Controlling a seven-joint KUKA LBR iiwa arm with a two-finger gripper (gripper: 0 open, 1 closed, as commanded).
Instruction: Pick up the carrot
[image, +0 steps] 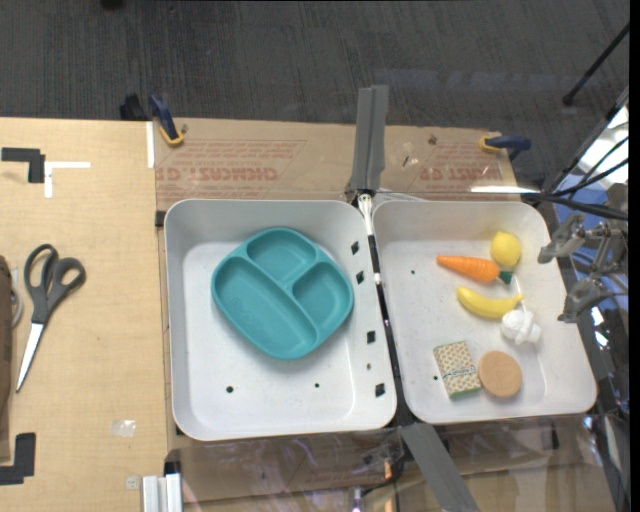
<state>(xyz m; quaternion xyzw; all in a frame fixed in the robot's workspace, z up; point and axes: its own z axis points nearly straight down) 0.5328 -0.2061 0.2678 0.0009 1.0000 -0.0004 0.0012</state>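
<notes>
The orange carrot (468, 267) lies flat in the upper part of the right bin (425, 395), its green end pointing right toward a yellow lemon (506, 248). My gripper (565, 272) hangs at the right rim of that bin, well to the right of the carrot. Its two grey fingers (556, 244) stand apart, open, with nothing between them.
Just below the carrot lies a banana (488, 302), then a small white item (520, 326), a round tan biscuit (500, 374) and a patterned square block (456, 368). The left bin (190, 330) holds a teal divided plate (283, 292). Scissors (42, 290) rest on the bench at far left.
</notes>
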